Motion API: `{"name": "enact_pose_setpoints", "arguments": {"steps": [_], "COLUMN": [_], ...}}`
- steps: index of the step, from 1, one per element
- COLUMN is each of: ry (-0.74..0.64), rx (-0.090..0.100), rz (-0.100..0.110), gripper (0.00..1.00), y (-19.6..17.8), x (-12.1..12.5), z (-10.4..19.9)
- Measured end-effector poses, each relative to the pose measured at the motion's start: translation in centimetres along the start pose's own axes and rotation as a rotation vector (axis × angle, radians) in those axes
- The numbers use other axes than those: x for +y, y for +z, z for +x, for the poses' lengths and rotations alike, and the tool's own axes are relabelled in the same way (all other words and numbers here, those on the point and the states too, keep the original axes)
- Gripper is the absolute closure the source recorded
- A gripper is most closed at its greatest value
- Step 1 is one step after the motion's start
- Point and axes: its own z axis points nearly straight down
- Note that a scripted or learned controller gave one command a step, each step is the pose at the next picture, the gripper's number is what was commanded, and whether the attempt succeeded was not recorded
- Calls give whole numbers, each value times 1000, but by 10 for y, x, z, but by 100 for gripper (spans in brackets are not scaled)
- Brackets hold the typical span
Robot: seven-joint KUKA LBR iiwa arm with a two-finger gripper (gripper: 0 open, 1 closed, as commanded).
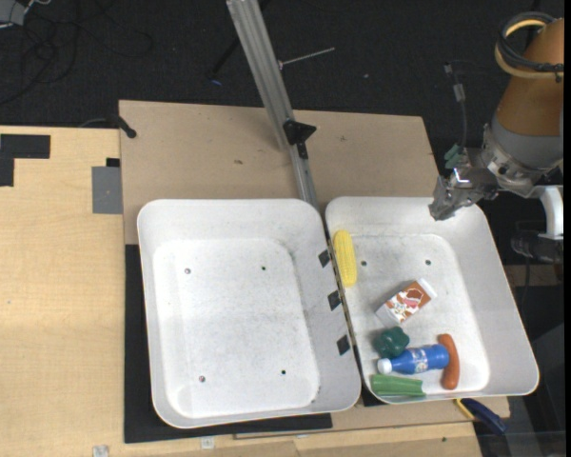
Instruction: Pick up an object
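The right bin (476, 246) holds several objects. A yellow corn cob (344, 257) lies along its left wall. A small red and white carton (406, 302) sits mid-bin. Below it are a dark green lump (392, 340), a blue and white bottle (416, 359), an orange-red sausage shape (448, 361) and a green pod (397, 386) near the front edge. My gripper (445, 204) hangs over the bin's far right corner, well away from every object, with nothing seen in it.
The left bin (171, 246) lies beside the right one. A slanted metal rail (271, 89) runs down to the gap between the bins. Brown board lies behind both bins, a light wooden bench top to the left.
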Motion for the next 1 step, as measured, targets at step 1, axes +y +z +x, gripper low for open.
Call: {"name": "enact_pose_setpoints", "arguments": {"steps": [1], "ry": [0], "rx": [3], "rz": [2], "gripper": [100], "y": [2], "x": [-14], "z": [58]}}
